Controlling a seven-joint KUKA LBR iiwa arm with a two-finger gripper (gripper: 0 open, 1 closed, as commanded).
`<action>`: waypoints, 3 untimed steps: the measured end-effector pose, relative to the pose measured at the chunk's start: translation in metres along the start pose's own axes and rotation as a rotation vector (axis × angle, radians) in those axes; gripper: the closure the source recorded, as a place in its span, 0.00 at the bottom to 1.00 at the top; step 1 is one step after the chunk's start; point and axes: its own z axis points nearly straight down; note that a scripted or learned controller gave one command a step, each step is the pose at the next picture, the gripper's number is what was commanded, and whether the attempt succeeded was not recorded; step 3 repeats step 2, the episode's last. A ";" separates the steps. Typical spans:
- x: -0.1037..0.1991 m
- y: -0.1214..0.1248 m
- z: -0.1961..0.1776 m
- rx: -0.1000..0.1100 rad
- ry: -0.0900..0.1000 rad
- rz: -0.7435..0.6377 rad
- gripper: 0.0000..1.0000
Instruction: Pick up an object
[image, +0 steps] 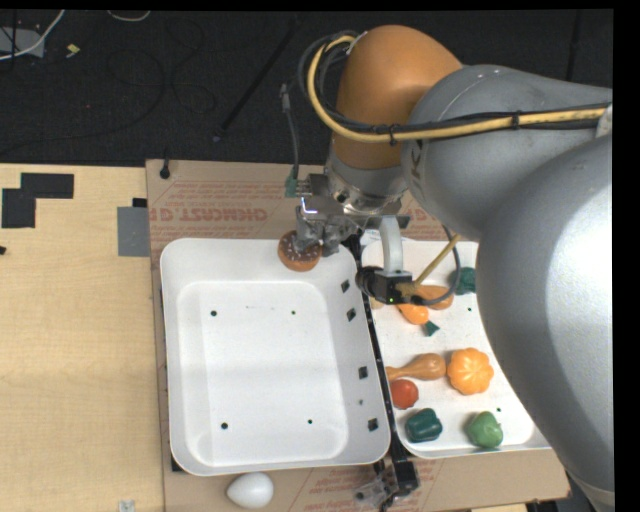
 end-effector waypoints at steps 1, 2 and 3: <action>-0.031 -0.001 0.005 0.005 -0.003 0.005 1.00; -0.046 0.000 -0.075 -0.005 -0.001 0.003 1.00; -0.046 0.000 -0.075 -0.005 -0.001 0.003 1.00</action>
